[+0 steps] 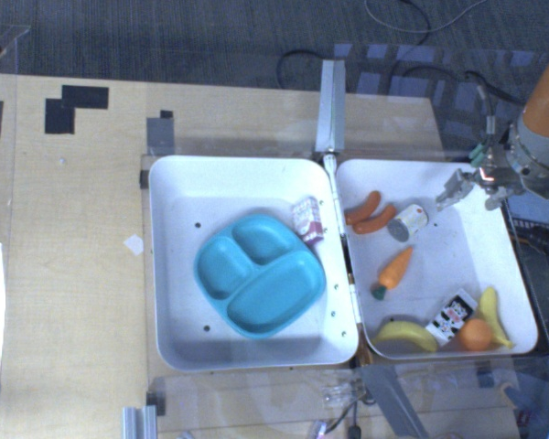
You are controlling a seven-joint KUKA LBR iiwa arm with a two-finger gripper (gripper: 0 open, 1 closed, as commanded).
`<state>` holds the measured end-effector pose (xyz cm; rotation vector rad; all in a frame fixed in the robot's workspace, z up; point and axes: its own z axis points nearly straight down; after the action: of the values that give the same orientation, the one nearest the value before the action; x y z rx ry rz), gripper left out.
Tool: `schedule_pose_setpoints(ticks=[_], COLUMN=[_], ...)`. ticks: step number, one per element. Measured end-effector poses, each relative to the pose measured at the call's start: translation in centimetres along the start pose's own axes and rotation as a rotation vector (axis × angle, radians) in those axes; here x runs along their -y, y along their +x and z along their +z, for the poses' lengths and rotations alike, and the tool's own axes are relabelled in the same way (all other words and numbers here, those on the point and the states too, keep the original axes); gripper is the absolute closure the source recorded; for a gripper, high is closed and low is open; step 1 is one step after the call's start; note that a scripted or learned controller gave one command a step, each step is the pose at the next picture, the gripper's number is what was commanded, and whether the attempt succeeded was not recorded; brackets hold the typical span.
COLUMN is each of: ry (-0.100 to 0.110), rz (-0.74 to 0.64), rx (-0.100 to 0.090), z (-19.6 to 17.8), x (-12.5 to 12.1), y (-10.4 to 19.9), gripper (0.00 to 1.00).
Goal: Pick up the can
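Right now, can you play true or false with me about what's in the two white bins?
1. The can lies on its side in the right bin. True.
2. The blue plate sits in the right bin. False: it sits in the left bin.
3. The carrot lies in the same bin as the can. True.
4. The robot's hand is lifting the can. False: the can rests on the bin floor, apart from the hand.
5. Two bananas lie near the front of the right bin. True.
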<state>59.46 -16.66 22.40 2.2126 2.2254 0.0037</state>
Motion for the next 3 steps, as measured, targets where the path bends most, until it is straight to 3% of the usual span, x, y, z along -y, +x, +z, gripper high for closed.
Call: schedule_pose_setpoints(ticks=[1, 2, 3], ry=[-0.008, -0.005, -0.007], rz=[-0.071, -0.01, -0.341], rx=[0.002, 0.002, 0.003], z=[12.5, 13.6, 13.5], x=[-4.7, -3.5, -2.1], y=[5.8, 0.2, -1.6], gripper=[0.0, 0.0, 0.0])
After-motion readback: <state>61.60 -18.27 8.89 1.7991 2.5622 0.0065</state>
